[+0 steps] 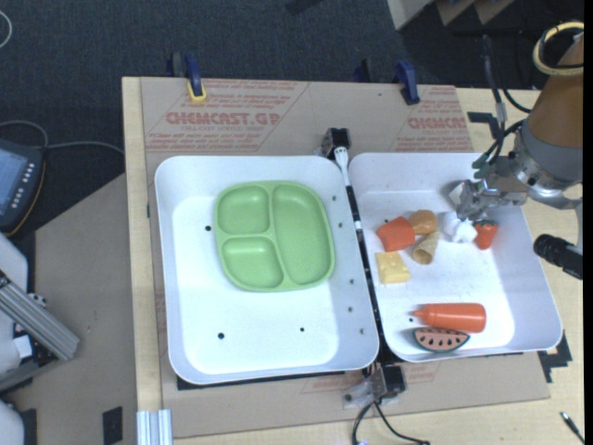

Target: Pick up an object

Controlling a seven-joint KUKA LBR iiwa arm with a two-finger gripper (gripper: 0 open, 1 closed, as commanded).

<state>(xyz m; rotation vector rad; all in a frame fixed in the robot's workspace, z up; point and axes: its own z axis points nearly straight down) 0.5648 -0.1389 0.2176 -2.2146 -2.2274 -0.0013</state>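
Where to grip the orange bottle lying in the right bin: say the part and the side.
Grip the orange bottle across the middle of its body, coming straight down from above. It lies flat, long axis left-right, so fingers close front and back; the watermelon slice crowds its front-left.

In the right white bin (528,286) you have a loose group of small toy foods: an orange wedge-shaped block (397,234) touching a tan rounded piece (422,221), a beige cone (426,247) and a pale yellow cube (393,268) just nearer. A small red-orange piece (485,236) lies to their right. Near the front edge, an orange-red bottle (451,317) lies on its side, a watermelon slice (440,340) just in front.
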